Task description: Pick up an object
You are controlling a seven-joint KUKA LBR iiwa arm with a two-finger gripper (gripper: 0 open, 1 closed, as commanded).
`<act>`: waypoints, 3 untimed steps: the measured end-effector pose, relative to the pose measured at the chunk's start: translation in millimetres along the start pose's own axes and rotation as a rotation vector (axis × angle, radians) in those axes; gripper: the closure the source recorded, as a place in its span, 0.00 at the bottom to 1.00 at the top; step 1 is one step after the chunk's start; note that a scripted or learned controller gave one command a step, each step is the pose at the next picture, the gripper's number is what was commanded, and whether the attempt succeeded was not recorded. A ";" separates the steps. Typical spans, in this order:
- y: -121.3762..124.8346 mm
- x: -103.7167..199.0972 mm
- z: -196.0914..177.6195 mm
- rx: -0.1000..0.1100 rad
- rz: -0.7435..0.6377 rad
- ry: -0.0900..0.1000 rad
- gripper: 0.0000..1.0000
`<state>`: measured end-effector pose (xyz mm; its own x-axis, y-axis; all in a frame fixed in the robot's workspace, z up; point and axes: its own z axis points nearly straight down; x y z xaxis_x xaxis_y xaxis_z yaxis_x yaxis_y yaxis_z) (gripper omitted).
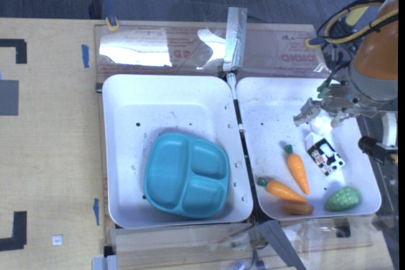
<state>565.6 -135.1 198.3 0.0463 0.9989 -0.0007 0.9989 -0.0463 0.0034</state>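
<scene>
My gripper [320,116] hangs over the back right part of the right bin [266,104], fingers spread and open, with nothing visibly held between them. Just in front of it lies a small black-and-white toy [325,157]. An orange carrot [297,171] lies to the left of the toy, pointing away from me. A second carrot [283,190] lies across the bin's front. A green bumpy fruit [342,198] sits in the front right corner.
The left bin [126,104] holds a teal divided plate [187,174] at its front. A clear wall with a metal post [235,38] stands behind both bins. Yellow and black cables [354,12] loop above the arm at the right.
</scene>
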 end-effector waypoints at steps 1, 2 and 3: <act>-17.1 -29.4 89.1 -0.003 -0.254 -0.001 0.00; -60.1 -58.2 110.8 0.000 -0.381 -0.001 0.00; -58.0 -57.0 99.5 -0.006 -0.382 -0.002 1.00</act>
<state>505.3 -189.4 98.6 -0.3291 0.9443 -0.0052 0.9443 0.3291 0.0084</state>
